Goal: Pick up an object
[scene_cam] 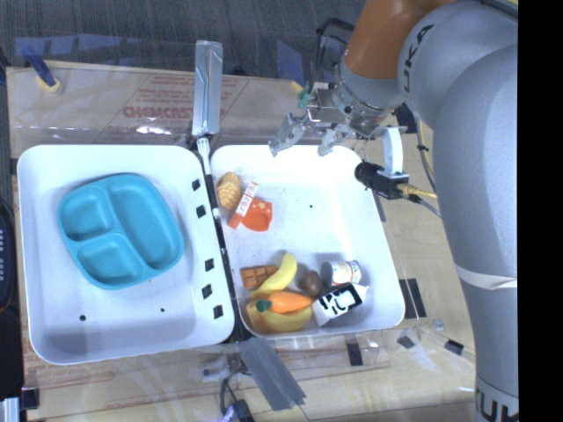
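In the camera view the grey arm [466, 104] reaches in from the right, its orange band [387, 20] above the wrist; the gripper [303, 139] hangs over the far rim of the right bin [369, 236], its two fingers spread apart with nothing between them. The right bin holds the objects: a small bread roll [229, 188] lies near the bin's left wall, just beside an orange-red packet [255, 214]; along the near edge a cluster lies together, a yellow banana [280, 273] touching a brown waffle piece [255, 278], an orange carrot [290, 302] across a second yellow piece, a small brown item [310, 282], a little can [346, 272] and a black-and-white carton [337, 303]. The left bin [53, 323] bears a blue divided tray [120, 229], well apart from the gripper.
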